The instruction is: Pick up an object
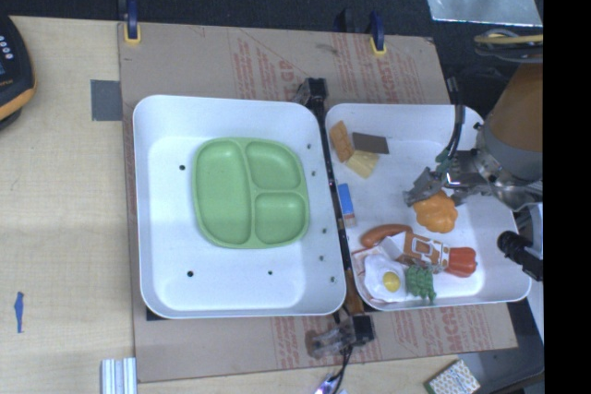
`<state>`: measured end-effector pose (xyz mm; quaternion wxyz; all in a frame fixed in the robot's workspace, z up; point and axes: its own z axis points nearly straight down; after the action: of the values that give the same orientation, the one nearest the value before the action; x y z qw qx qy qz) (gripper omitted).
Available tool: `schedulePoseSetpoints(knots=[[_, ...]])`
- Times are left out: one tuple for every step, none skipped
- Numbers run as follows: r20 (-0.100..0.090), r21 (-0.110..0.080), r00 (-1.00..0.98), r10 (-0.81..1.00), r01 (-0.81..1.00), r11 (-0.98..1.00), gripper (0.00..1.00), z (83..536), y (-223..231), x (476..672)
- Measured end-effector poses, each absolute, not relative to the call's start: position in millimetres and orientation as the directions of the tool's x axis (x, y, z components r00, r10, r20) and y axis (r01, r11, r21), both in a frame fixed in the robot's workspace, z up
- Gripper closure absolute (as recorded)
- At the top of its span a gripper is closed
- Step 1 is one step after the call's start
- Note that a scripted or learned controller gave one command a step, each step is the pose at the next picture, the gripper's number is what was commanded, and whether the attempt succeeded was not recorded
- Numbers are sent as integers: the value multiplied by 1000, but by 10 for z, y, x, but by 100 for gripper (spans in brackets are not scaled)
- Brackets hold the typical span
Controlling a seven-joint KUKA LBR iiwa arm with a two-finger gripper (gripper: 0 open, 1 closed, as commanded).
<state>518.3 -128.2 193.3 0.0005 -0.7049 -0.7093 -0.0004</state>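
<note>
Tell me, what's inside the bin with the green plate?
Inside the left bin lies just the green plate, with three sections holding nothing. Small dark dots mark the bin's floor. What lies under the plate cannot be seen, since the plate covers it.

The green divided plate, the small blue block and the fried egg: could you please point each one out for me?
Green divided plastic plate (pixel 249 192), camera view: on the ridge where its three compartments meet.
Small blue block (pixel 345 203), camera view: on the middle of its top face.
Toy fried egg (pixel 390 280), camera view: on the yellow yolk.
</note>
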Motion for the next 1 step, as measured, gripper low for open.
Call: schedulePoseSetpoints(knots=[[1,-1,-10,1000,1000,10,100,2219,-705,5224]])
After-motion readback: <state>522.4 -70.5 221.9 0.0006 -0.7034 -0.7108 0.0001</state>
